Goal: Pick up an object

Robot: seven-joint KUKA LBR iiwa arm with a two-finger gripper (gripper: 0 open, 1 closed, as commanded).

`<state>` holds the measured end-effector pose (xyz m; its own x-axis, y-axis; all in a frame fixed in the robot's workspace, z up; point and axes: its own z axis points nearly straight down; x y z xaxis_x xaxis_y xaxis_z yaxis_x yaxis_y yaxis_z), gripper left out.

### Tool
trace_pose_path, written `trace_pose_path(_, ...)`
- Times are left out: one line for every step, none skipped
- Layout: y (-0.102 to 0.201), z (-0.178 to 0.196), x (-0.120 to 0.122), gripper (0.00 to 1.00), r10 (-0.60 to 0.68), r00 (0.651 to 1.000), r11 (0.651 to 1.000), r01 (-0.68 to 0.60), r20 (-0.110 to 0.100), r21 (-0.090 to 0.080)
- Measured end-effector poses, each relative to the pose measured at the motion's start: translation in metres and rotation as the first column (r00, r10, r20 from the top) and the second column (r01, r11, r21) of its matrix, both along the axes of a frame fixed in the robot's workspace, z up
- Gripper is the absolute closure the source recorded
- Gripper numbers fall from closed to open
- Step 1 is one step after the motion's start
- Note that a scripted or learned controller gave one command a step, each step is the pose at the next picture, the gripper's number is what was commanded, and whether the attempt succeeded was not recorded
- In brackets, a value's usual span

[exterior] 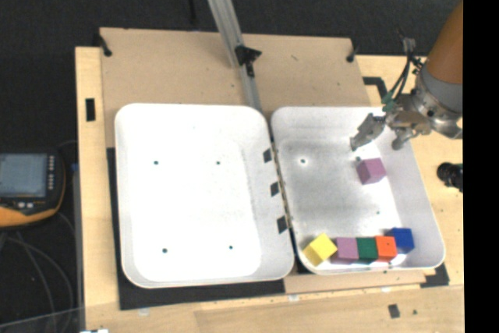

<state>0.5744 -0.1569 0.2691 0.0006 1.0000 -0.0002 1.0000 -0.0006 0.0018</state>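
Two metal fingers (365,135) of the hand (382,135) stand apart over the upper right part of the right bin (312,129), with nothing between them, so the hand is open and grips nothing. One finger points down and to the left, the other sits nearer the bin's right wall. The hand hangs from the grey wrist of the arm (443,74), which comes in from the right edge, with its orange band above the wrist and thin cables beside it.

Just below the hand, apart from the fingers, a purple cube (370,170) lies alone on the floor of the right bin, near the right wall. Well apart from it, along the bin's near wall, five blocks lie in a row: a yellow cube (320,249) at the left, tilted, then a pink block (345,249), a green block (367,249), an orange block (386,247) and a blue block (402,239) at the right, each touching or just beside its neighbour.

The left bin (195,191) sits side by side with the right one, their edges meeting in the middle. Both rest on the wooden tabletop (171,66). A slanted metal rail (222,12) runs from the top down to the place where the bins meet. At the far left, off the tabletop, lies a control pendant (27,179) with a screen
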Motion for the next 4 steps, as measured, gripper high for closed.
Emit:
trace_pose_path(0.0462, -0.1388, -0.046, 0.0, -0.002, 1.0, 1.0, 0.002, -0.01, 0.002)
trace_pose_path(0.0452, -0.1347, -0.0436, 0.0, -0.006, 1.0, 1.0, 0.006, 0.0, 0.0)
trace_pose_path(0.0449, -0.1346, -0.0436, 0.0, -0.007, 1.0, 1.0, 0.007, 0.001, -0.001)
trace_pose_path(0.0449, -0.1347, -0.0435, 0.0, -0.008, 1.0, 1.0, 0.008, 0.002, -0.001)
